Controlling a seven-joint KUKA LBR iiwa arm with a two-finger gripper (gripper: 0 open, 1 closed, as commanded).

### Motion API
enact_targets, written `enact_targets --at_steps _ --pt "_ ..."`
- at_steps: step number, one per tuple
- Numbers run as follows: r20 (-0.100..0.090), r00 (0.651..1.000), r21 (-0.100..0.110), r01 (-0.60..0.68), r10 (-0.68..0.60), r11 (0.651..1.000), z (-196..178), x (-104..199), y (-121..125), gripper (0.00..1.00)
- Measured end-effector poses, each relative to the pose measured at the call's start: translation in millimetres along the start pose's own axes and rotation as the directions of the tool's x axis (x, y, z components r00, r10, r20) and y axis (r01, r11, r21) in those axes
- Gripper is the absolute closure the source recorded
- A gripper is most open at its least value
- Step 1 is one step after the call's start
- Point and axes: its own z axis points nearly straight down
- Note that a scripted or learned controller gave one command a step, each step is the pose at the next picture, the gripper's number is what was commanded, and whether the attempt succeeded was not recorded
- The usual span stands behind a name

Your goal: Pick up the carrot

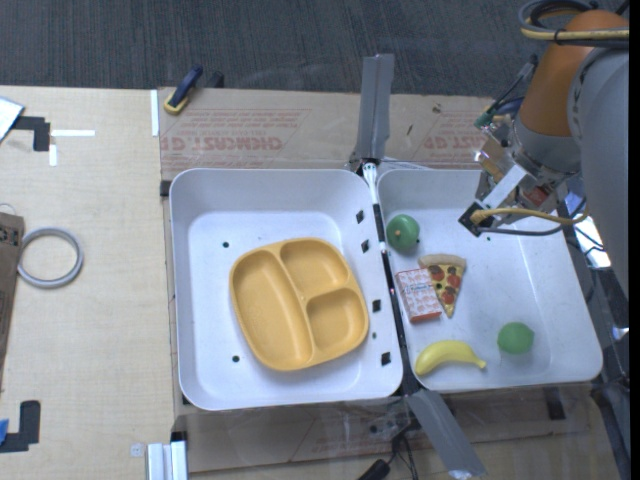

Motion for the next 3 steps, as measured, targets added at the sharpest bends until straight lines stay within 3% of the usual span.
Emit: enact_targets --at_steps 1,2,3 --pt "-0.001 0.835 -0.002 0.551 -0.551 0.835 98 18 48 1.0" --pt "0.002 0.456 -0.008 0.89 -0.89 0.456 63 19 61 1.0" --pt "0.002 0.099 -0.005 0.995 -0.995 0.099 113 30 47 1.0"
